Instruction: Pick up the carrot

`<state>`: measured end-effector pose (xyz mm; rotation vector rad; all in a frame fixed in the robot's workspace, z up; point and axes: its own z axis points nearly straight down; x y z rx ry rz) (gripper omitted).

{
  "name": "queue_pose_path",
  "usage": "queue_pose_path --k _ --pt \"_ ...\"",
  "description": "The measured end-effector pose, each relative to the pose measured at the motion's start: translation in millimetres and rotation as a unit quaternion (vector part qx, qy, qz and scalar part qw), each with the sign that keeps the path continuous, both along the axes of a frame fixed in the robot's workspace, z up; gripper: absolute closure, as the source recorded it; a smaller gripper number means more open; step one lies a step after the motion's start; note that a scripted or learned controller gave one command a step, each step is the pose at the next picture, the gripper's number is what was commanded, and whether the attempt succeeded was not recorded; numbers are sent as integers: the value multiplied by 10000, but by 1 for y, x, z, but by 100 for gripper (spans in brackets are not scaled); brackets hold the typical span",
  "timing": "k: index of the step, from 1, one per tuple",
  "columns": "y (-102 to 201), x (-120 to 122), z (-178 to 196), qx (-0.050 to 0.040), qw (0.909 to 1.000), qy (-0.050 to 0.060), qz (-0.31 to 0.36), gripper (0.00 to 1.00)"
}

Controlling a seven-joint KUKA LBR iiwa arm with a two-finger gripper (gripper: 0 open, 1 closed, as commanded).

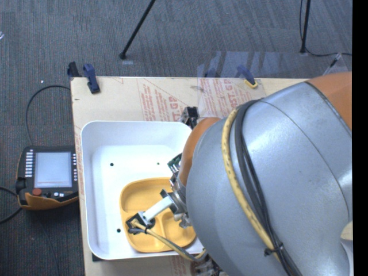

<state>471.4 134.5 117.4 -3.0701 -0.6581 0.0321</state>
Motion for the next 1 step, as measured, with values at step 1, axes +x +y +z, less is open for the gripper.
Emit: queue_pose_path --k 1 --pt "73 11 47 25 9963 -67 -853 100"
